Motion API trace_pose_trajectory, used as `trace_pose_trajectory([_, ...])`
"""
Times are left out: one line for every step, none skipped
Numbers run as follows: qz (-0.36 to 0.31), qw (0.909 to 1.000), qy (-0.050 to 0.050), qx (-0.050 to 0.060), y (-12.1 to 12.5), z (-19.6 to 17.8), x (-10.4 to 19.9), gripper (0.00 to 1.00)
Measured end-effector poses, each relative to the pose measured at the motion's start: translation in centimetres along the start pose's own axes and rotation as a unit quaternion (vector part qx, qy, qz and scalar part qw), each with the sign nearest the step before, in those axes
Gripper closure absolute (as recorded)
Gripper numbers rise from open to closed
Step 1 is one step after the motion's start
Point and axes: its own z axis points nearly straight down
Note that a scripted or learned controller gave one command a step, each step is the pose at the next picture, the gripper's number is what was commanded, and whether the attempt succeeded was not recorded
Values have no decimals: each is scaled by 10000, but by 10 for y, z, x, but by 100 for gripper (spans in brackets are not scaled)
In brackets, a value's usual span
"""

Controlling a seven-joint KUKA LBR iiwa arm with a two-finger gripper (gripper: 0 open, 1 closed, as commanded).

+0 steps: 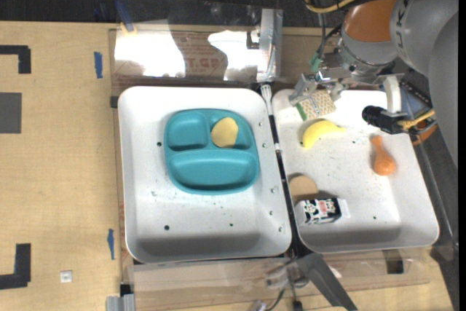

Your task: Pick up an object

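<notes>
My gripper (318, 92) hangs over the far left corner of the right bin (408, 218), below the arm's orange band. Directly under it is a small beige speckled pad with a green edge (318, 108), tilted; whether it is held or lying on the bin floor is unclear. A yellow banana-like piece (320, 133) lies just in front of the pad. An orange carrot (382, 156) rests toward the bin's right side. Near the front left are a brown rounded piece (302, 186) and a small black-and-white box (322, 210).
The left bin (145, 222) holds a teal divided plate (211, 170) with a yellow-orange rounded item (224, 132) in its upper right compartment. A clear plastic panel (196, 47) stands behind the left bin. A black fitting (382, 117) sits by the right bin's far side.
</notes>
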Motion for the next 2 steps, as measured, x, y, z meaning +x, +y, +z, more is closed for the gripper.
trace_pose_trajectory([251, 9997, 2, 27, 7, -12, 53, 100])
trace_pose_trajectory([1058, 9944, 1, 59, -47, -32, 14, 100])
